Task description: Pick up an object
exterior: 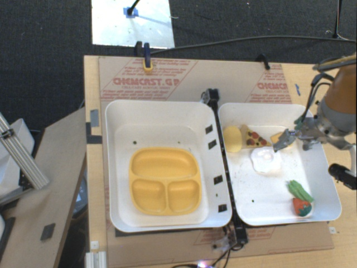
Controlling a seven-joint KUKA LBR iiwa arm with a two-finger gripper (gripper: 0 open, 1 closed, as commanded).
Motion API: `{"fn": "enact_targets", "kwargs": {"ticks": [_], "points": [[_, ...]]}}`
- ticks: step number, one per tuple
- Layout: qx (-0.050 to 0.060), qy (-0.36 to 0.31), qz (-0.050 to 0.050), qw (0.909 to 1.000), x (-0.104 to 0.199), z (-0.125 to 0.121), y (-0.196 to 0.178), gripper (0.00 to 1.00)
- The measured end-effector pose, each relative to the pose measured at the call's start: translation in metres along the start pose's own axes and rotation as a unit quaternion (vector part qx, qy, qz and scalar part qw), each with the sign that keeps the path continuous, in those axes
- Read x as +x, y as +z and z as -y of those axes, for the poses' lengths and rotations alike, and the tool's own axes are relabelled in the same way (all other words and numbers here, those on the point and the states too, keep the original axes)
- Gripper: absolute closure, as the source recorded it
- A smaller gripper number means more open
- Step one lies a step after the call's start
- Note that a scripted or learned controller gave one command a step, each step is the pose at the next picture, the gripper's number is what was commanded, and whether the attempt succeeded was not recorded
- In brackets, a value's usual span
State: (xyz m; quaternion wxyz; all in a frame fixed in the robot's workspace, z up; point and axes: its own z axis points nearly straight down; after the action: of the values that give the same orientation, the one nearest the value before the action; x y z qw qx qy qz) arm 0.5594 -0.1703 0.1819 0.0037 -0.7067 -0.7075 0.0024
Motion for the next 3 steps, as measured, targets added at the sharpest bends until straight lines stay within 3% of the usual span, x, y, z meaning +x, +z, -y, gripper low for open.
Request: {"fn": "enact_targets", "kwargs": {"ticks": [1,2,3], "points": [[-0.005,-0.001,0.001,1.0,0.0,-0.002,-0.005,0.0],[-0.001,0.0,0.0,1.0,0.004,-0.001,0.058,0.0],[-0.005,0.0,0.001,1.0,0.004,-0.002,0.098,0.0]]}}
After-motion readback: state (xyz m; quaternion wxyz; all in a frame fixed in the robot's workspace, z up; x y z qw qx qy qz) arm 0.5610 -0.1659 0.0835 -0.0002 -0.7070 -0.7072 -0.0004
